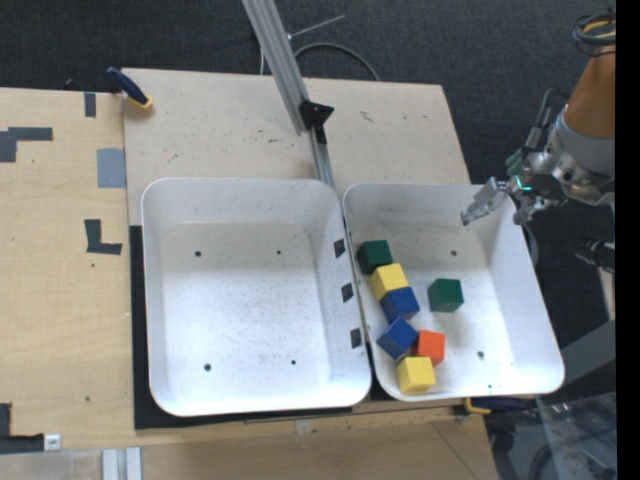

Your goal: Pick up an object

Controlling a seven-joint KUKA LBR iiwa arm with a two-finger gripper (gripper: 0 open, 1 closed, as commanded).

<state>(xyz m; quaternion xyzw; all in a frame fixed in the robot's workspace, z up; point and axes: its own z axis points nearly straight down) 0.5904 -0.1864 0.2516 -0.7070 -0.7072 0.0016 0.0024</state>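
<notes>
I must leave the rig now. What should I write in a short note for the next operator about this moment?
Gripper: above the far right rim of the right bin, holding nothing; whether it is open or shut cannot be told.
Blocks, all in the right bin: dark green block, yellow block, blue block, second blue block, orange block, second yellow block, and a green block apart from the others.
Done: nothing picked yet.
Left: descend, grasp one block, lift it.
</notes>
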